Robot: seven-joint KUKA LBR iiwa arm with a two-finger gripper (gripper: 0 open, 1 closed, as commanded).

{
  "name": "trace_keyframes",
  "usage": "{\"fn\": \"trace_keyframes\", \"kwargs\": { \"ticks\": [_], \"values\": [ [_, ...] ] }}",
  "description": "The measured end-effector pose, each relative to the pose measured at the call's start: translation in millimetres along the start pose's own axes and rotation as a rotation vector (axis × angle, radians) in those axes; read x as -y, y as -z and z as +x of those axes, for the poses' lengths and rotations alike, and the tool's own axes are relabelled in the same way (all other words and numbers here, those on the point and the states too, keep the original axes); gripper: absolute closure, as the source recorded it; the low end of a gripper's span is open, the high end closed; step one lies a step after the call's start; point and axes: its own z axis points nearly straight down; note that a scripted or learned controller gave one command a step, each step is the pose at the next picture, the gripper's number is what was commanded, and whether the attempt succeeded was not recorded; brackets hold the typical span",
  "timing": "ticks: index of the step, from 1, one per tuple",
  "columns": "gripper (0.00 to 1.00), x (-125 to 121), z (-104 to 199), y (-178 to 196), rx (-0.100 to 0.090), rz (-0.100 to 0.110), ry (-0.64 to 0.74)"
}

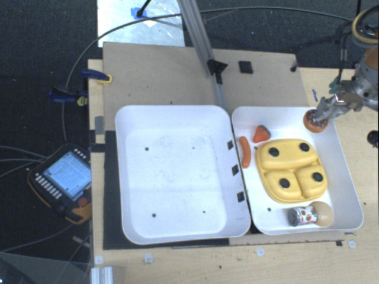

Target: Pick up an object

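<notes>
Right bin's (349,176) far corner: jaws (320,116), state unclear, just above a brown round object (312,123).

In the right-hand shallow white bin (349,182), a large yellow moulded plastic tray (292,168) with four dark spots lies flat at centre. At its 10 o'clock sit a small red-orange wedge (261,134) and an orange sausage-shaped piece (244,151). At 6 o'clock a small printed can (303,216) lies on its side, touching a beige ball (323,213). A round brown disc (314,122), perhaps a biscuit, rests on the rim at 1 o'clock.
</notes>
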Motion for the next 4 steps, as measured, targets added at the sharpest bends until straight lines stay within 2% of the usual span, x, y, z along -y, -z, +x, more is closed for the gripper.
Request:
{"fn": "trace_keyframes", "kwargs": {
  "ticks": [1, 2, 4],
  "values": [
    [1.00, -1, 0, -2, -0.001, 0.006, 0.000],
    [1.00, 7, 54, 2, -0.004, 0.007, 0.002],
    [1.00, 20, 145, -14, -0.004, 0.009, 0.002]
  ]
}}
